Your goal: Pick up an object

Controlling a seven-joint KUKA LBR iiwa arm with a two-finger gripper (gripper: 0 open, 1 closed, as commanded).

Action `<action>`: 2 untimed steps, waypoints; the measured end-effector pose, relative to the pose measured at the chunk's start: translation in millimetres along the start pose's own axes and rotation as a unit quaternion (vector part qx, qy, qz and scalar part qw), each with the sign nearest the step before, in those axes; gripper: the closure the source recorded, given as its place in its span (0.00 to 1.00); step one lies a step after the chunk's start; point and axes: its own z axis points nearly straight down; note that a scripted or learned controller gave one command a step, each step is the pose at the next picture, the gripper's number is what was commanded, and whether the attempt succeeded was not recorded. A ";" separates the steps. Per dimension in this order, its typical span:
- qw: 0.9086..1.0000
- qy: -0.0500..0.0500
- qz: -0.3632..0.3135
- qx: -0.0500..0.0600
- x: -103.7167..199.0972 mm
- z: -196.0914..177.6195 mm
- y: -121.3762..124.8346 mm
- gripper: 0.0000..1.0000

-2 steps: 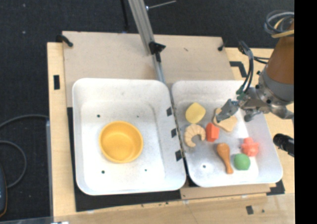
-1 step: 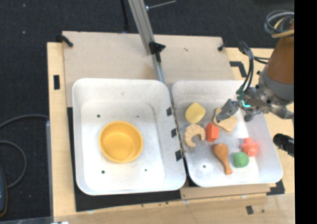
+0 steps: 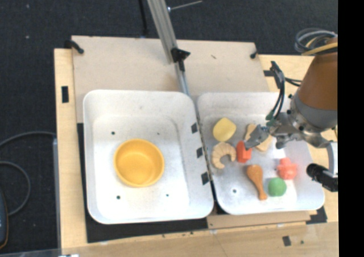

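Several toy foods lie in the right bin [image 3: 307, 198]. A yellow lump [image 3: 224, 129] sits at its upper left, with a tan croissant [image 3: 223, 153] just below. A small red piece [image 3: 243, 153] lies beside the croissant. Nearer the front are an orange drumstick [image 3: 256, 180], a green ball [image 3: 277, 187] and an orange-red piece [image 3: 287, 169]. My gripper [image 3: 267, 135] hangs low over the bin's middle. It is right over a tan piece [image 3: 253, 134], which it partly hides, and close to the red piece.
The left bin [image 3: 102, 108] holds a yellow bowl [image 3: 139, 162]. A slanted metal pole [image 3: 162, 17] rises behind the bins, ending near the wall between them. The arm's orange band [image 3: 321, 82] stands over the right bin's right side.
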 end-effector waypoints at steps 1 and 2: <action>1.000 0.000 0.000 0.000 5.6 44.8 1.1 0.00; 1.000 0.000 0.000 0.001 0.9 106.8 3.5 0.00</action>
